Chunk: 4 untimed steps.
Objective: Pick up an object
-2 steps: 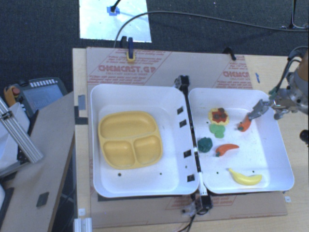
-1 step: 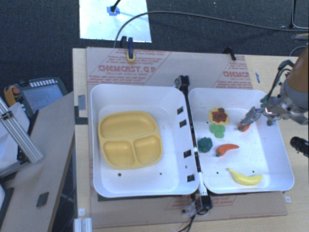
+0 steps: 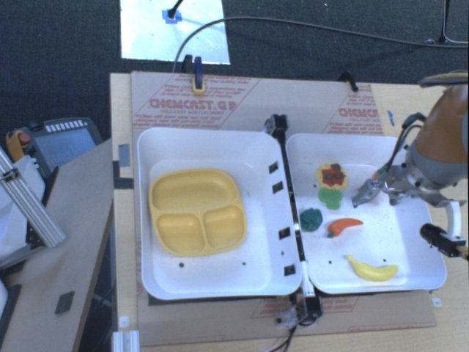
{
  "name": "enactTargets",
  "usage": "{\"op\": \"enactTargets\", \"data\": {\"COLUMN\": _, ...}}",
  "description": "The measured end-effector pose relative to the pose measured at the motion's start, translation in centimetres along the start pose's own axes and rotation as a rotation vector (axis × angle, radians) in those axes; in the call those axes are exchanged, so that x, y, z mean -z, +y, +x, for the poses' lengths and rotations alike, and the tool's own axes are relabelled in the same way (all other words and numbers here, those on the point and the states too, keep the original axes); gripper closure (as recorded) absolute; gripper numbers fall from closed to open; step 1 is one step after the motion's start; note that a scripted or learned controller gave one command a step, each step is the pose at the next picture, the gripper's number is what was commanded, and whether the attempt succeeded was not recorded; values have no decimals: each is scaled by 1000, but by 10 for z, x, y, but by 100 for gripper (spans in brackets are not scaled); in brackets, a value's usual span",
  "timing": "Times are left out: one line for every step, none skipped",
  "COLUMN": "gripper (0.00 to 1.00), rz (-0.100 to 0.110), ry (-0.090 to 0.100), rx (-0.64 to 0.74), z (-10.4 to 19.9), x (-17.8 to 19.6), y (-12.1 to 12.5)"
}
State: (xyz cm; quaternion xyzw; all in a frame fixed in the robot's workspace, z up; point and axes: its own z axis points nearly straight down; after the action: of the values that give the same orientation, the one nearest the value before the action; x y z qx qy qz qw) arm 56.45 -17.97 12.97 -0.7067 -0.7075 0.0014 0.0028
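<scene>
Hand (image 3: 364, 194): over right bin (image 3: 418, 149), grip state unclear
Banana (image 3: 373, 270): right bin's near edge
Yellow tray (image 3: 196, 211): left bin (image 3: 212, 145)

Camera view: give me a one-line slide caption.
Gripper hovers in the right bin near toy foods; yellow divided tray sits in the left bin.

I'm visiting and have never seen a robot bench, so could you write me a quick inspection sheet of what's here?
Surface: two shallow white bins, left and right, on a cardboard sheet.
Job's things: in the right bin a yellow toy banana, orange toy carrot, dark green lump, yellow-green-red toy.
Clutter: yellow divided plastic tray in the left bin.
Hand: over the right bin, holding nothing.
Cables: black cable behind the bench.
Surroundings: control pendant at left.
</scene>
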Motion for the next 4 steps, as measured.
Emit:
{"op": "enactTargets", "data": {"gripper": 0, "rz": -2, "ry": -1, "rx": 0, "z": 0, "x": -49, "y": 0}}
{"op": "enactTargets", "data": {"gripper": 100, "rz": -5, "ry": -2, "rx": 0, "z": 0, "x": -38, "y": 2}}
{"op": "enactTargets", "data": {"gripper": 100, "rz": -11, "ry": -4, "rx": 2, "z": -1, "x": 25, "y": 2}}
{"op": "enactTargets", "data": {"gripper": 100, "rz": -11, "ry": -4, "rx": 4, "z": 4, "x": 80, "y": 12}}
